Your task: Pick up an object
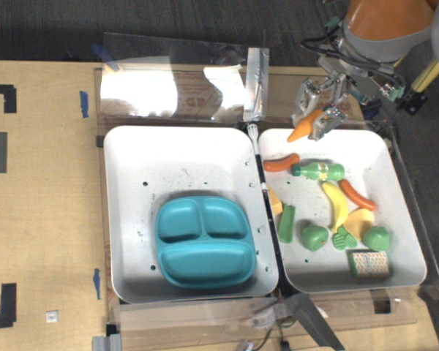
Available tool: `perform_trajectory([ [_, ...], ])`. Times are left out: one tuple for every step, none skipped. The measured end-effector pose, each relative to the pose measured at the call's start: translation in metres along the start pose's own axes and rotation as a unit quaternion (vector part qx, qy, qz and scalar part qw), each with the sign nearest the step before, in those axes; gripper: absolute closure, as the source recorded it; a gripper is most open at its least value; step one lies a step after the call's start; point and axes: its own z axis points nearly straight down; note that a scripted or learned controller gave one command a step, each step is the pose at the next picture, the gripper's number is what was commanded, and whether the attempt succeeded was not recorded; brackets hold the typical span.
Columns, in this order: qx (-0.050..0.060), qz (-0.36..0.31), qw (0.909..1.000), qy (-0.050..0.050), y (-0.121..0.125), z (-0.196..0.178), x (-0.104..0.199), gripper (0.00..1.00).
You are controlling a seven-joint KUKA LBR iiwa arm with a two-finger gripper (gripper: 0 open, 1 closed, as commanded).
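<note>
The grey arm with its orange band reaches in from the right, and its metal two-finger hand (pixel 320 115) hangs above the far edge of the right shallow white bin (pixel 406 218). A small orange toy carrot (pixel 304 128) sits between the fingers, tilted with its pointed end down and to the left; the hand appears clenched on it, though the clutter of metal and cables at the wrist makes the exact contact hard to read. The carrot looks lifted clear of the bin floor.

Below it in the right bin lie the other toys. An orange-red sausage-shaped piece (pixel 281 163) rests near the bin's left wall, just beside a green plastic bottle (pixel 318 171) lying on its side. A yellow banana (pixel 336 202) curves downward from the bottle, with a second orange-red sausage-shaped piece (pixel 358 194) to its right. A long green vegetable piece (pixel 286 223) lies by the left wall, a rounded green pepper-like piece (pixel 314 236) next to it, and another round green piece (pixel 377 238) further right. A small speckled rectangular block (pixel 369 262) sits near the front wall.

The left shallow white bin (pixel 132 167) holds a teal plastic tray with three compartments (pixel 204 241), set toward the front. Both bins stand on the tan table (pixel 44 196).
</note>
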Motion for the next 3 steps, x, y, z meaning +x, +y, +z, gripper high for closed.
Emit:
perform_trajectory([
  [0.0, -0.073, 0.9973, 0.0, 0.004, 0.009, -0.002, 1.0],
  [0.0, -0.13, 0.9916, 0.0, 0.012, 0.012, -0.009, 1.0],
  [-0.001, -0.233, 0.9725, 0.0, 0.01, 0.027, -0.006, 1.0],
])
